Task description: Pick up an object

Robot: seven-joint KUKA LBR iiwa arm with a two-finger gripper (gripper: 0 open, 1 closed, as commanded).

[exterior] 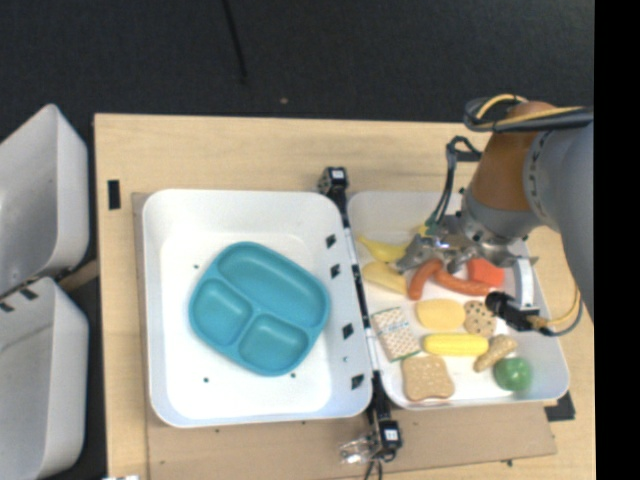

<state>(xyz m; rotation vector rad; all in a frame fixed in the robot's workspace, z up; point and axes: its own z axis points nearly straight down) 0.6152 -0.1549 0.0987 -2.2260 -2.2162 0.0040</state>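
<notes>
Pincer (437, 251) low in the right bin (556, 373), fingers' state untellable, over a red chili pepper (452, 279); a banana (380, 249) lies at its nine o'clock.

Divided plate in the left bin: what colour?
Turquoise blue divided plate; camera view shows it plainly.

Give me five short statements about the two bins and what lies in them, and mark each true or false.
1. The blue tray lies in the left bin. True.
2. The green ball sits in the left bin. False: it is in the right bin, at its near right corner.
3. The gripper is over the right bin. True.
4. The tray has one single compartment. False: it has three.
5. A red pepper lies beside the gripper. True.
</notes>
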